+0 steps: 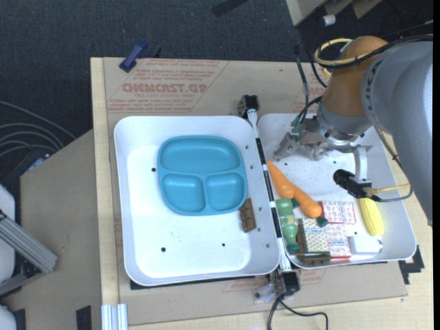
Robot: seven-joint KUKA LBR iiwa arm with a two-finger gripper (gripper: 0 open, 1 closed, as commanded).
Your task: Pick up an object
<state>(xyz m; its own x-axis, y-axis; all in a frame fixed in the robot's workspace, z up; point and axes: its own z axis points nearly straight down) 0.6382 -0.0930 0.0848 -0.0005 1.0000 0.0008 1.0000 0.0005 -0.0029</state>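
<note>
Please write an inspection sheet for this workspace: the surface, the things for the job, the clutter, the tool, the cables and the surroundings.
Surface: brown bench board with red print, bearing the left bin and the right bin side by side.
Job's things: in the right bin, an orange carrot, a yellow corn cob, a green piece, patterned packets.
Clutter: a blue divided tray and a small brown block in the left bin.
Tool: tool above the far end of the right bin; nothing seen between its fingers.
Cables: grey cables on the floor at left.
Surroundings: dark carpet; a blue clip at the board's far edge.
</note>
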